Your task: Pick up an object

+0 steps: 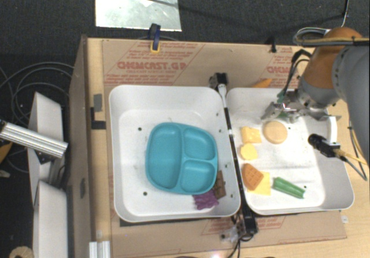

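Looking down on the desk point(92, 205), I take the right bin point(332, 196) as my landmark. My arm point(338, 69) reaches in over that bin's far right corner, and the jaws point(284, 109) hang low over its far end, just behind a round tan piece point(275, 132). I cannot tell whether the jaws are spread or pressed together; the metal there is too cluttered to read, and I see nothing pinched in them.

Inside the right bin, along its left wall, lie a pale yellow block point(251, 135), then a round yellow piece point(248, 151), then an orange waffle-textured piece point(252, 176) touching a yellow wedge point(263, 184). A green stick-shaped toy point(288, 188) lies toward the bin's near edge, just beside the wedge.

Left of the right bin, the left bin point(130, 106) holds a teal divided plate point(182, 158) with 3 compartments. A purple piece point(204, 201) and a brown piece point(220, 187) sit at the plate's near right edge, close to the wall shared with the right bin.
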Action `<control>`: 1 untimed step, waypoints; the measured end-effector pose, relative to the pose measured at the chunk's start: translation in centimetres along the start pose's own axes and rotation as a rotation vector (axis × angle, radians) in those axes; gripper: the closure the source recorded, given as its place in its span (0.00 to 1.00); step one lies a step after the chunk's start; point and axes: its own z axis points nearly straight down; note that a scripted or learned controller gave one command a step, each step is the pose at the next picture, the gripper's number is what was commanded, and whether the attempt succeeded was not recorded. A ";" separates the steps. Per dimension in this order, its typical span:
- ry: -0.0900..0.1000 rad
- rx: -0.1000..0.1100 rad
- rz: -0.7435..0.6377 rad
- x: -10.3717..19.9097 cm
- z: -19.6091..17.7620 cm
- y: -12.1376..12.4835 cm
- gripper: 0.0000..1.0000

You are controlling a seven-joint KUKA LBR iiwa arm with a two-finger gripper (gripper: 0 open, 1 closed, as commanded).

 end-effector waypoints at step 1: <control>0.003 0.010 0.006 0.0 0.2 -2.2 0.00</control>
